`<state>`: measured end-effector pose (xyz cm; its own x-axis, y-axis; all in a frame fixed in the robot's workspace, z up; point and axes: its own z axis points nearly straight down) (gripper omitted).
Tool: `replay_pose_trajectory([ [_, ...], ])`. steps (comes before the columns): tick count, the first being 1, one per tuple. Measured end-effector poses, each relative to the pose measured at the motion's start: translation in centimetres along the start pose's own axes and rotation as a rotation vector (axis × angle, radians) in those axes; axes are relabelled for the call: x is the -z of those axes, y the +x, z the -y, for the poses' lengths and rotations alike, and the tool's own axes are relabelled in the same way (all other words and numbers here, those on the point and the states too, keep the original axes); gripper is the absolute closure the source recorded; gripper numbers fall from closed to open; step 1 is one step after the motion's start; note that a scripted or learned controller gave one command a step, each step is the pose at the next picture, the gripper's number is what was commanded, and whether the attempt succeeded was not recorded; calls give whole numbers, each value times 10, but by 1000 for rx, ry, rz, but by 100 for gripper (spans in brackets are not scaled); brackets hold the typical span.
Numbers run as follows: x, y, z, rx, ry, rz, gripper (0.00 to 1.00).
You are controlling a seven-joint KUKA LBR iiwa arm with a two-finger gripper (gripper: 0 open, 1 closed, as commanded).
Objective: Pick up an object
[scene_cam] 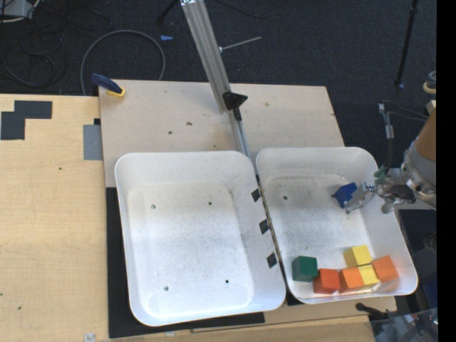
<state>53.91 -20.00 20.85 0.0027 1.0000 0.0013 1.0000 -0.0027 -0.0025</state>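
Note:
A small blue block [345,193] is in the upper right part of the right bin [313,164]. My gripper [369,189] reaches in from the right over the bin's rim, and its tip is right against the blue block's right side. Whether the block rests on the bin floor or hangs at the gripper's tip is unclear. Along the bin's near edge lie a green cube [305,268], a red-orange cube [328,280], an orange cube [350,279], two yellow cubes [358,255] and another orange cube [385,268].
The left bin [135,191] lies beside the right one, with black clips [263,226] along the shared rims. A slanted aluminium bar [211,55] rises behind the bins. A blue and yellow clamp [107,85] sits at the bench's back left corner.

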Motion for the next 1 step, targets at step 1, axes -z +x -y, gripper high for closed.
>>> replay_pose_trajectory([
  [1,-10,-9,-16,2,-1,1,0],
])
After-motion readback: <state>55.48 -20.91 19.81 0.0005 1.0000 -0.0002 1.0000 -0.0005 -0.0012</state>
